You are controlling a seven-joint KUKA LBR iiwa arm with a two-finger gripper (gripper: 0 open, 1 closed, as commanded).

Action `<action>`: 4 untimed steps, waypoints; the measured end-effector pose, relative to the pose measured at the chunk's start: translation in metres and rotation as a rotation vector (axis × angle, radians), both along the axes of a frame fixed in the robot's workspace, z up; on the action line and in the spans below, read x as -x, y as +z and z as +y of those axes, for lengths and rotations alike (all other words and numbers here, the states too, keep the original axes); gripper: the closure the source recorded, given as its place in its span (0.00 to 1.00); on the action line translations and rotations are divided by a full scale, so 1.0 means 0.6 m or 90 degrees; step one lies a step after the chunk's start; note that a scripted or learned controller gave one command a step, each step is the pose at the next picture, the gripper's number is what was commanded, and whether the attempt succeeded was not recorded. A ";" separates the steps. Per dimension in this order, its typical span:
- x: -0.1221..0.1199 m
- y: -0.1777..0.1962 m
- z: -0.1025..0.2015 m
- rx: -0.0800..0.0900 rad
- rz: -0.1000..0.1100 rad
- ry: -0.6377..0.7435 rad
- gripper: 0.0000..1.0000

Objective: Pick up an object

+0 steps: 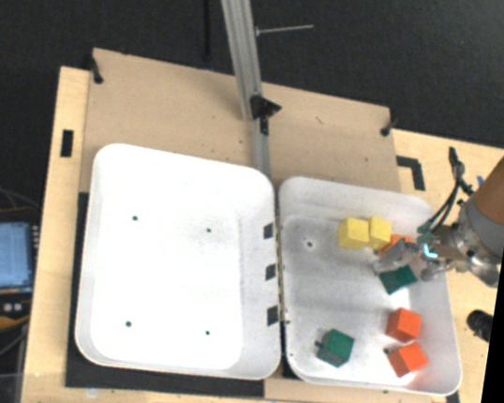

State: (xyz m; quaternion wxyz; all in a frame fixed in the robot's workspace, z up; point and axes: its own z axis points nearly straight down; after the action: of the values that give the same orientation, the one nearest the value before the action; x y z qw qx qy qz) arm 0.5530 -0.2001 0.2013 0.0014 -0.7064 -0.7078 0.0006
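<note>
Two green blocks, two yellow, two orange sitting in the right bin.
Gripper is hovering at the upper green block; can't tell how the jaws are standing.

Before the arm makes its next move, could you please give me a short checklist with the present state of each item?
1. Gripper is over the right white bin: ok.
2. A target lies at the gripper, the dark green block just below it: ok.
3. Block seen between the fingers: cannot tell.
4. Room around the target: not ok, two yellow cubes and a small orange piece crowd it.
5. Spare targets lie apart: ok, two orange cubes and a green cube.
</note>
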 end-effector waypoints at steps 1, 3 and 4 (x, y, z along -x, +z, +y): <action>-0.002 0.004 0.000 0.001 -0.003 0.000 0.00; -0.017 -0.122 -0.006 0.008 -0.017 -0.001 0.00; -0.018 -0.126 -0.007 0.009 -0.018 -0.003 0.00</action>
State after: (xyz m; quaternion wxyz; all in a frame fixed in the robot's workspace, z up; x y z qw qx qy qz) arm 0.5640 -0.2041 0.1257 -0.0137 -0.7081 -0.7060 -0.0048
